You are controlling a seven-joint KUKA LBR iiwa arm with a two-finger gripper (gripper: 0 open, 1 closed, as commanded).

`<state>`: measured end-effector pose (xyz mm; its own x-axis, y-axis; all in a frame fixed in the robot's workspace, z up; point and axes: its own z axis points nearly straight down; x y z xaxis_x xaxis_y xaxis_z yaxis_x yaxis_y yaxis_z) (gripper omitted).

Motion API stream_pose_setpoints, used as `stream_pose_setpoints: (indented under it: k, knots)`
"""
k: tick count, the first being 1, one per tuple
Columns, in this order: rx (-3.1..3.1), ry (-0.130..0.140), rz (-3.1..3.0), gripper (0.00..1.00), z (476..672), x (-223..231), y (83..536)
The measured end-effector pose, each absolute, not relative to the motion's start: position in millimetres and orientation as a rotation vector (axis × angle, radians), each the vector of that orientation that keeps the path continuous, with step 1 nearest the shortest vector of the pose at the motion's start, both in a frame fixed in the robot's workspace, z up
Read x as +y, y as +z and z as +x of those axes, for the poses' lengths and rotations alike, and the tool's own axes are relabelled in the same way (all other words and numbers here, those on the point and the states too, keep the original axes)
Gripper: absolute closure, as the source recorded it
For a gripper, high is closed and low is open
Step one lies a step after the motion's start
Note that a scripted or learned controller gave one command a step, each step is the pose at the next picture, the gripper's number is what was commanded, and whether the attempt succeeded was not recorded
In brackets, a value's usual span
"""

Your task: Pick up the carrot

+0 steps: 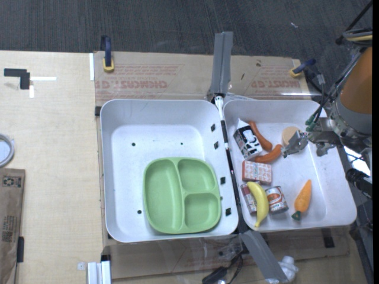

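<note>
The carrot (302,197) is lying in the right bin (331,218), near that bin's front right corner, its green end pointing toward the front wall and nothing resting on it. The jaws of the gripper (303,141) are being held above the bin, behind the carrot and well apart from it; nothing is being carried between them, and how wide they are standing cannot be told from this slanted view. A can (276,200) is lying just to the left of the carrot, with a banana (256,201) beyond that and a small box (257,172) behind the banana. A round pale thing (291,135) is sitting behind the carrot, close under the gripper. The risk is being judged as follows: the carrot is tapered and smooth, so it may be squeezed out sideways if it is gripped near the thin end; the can may be nudged or caught instead if the descent is made too far left; and the bin wall may be struck if it is made too far right.
</note>
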<state>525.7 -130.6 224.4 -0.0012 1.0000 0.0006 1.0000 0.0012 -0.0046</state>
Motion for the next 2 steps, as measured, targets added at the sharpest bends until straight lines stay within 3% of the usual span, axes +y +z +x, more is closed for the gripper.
stream_pose_setpoints:
  k: [1, 2]
  knots:
    - [-2.113, 0.001, -2.314, 0.00, 476.6, -210, 107]
    - [-2.302, 0.001, -2.134, 0.00, 477.1, -205, 91]
